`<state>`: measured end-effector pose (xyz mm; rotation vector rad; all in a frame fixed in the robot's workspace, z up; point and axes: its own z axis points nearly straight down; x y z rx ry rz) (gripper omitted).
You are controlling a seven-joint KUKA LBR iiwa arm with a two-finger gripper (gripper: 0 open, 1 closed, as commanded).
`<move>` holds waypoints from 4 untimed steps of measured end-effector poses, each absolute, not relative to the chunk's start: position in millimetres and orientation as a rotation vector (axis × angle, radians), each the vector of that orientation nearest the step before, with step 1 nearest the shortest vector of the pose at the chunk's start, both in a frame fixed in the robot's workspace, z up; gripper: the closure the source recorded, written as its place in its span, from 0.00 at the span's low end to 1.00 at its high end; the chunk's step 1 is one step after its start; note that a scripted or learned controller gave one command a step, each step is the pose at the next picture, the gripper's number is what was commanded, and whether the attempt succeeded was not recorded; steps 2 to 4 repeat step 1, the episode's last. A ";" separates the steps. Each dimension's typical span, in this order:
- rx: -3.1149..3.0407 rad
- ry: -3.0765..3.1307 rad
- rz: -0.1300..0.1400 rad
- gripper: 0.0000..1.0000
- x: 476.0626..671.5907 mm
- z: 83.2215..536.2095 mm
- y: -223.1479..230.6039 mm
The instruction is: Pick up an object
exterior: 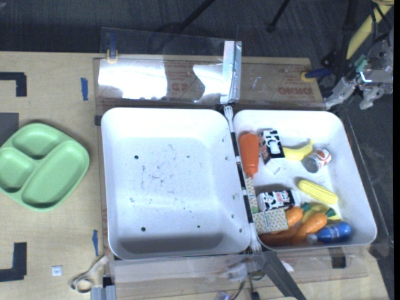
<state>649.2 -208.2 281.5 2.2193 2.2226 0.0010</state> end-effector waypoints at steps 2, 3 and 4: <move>2.213 2.223 0.003 1.00 650.5 293.0 -207.3; 2.213 2.223 0.003 1.00 650.5 293.0 -207.3; 2.213 2.223 0.003 1.00 650.5 293.0 -207.3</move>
